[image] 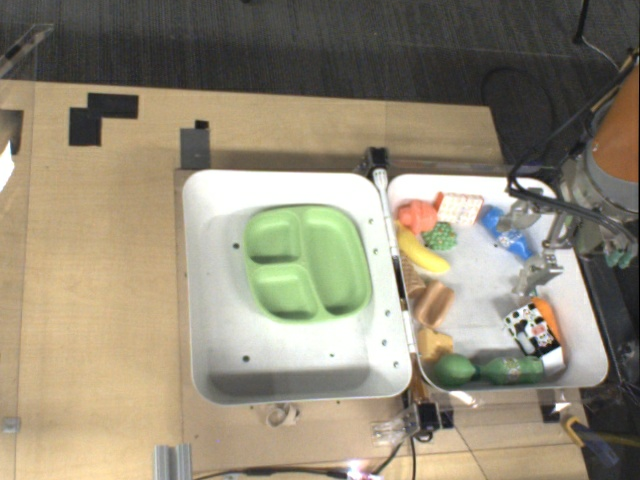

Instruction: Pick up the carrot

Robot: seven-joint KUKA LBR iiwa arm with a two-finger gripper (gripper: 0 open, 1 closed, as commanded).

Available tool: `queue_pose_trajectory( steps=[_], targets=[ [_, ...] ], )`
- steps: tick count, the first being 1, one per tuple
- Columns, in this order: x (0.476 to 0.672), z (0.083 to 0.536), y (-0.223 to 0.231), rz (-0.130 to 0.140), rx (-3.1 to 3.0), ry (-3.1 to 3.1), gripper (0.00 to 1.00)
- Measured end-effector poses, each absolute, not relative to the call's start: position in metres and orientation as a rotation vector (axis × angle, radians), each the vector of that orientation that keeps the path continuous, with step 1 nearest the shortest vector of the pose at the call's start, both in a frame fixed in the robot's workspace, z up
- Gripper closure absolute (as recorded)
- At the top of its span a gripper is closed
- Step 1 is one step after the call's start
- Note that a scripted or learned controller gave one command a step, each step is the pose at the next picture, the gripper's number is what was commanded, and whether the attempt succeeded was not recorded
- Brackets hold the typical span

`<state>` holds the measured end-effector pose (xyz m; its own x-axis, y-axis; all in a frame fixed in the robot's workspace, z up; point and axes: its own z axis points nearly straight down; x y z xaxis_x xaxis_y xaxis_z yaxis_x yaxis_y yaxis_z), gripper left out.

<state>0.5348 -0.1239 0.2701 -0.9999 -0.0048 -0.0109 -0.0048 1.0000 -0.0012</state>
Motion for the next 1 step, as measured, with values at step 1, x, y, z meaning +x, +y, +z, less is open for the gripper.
queue_pose_trajectory(
  steps=[1],
  targets=[
    [0.557,0.2309,-0.0572,0.006,0.592,3.078,0.0]
  ],
)
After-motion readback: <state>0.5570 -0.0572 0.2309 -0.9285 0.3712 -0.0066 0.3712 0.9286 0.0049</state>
